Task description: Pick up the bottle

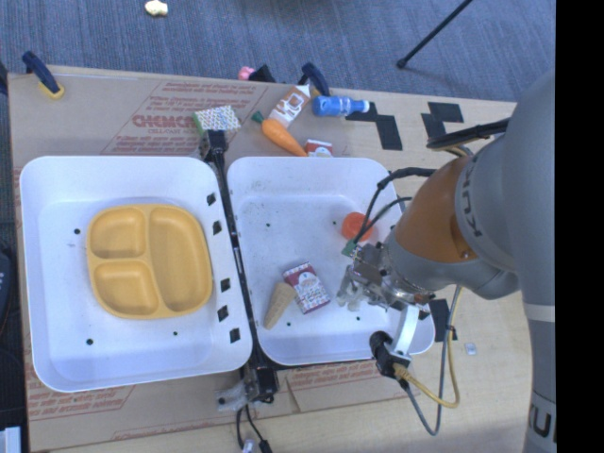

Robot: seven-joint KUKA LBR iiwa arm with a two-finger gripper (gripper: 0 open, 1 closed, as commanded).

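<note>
In the right bin (pixel 247 253): gripper (pixel 357 289) hanging low beside a red-and-white carton (pixel 307 287) and a cone (pixel 277 304), its opening hidden, cannot tell; blue bottle (pixel 338 107) lies outside, behind the bin, well apart, so unreached

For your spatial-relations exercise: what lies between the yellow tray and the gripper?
In the camera view, between the tray and the gripper lie the bins' divider, a cone and a red carton.
</note>
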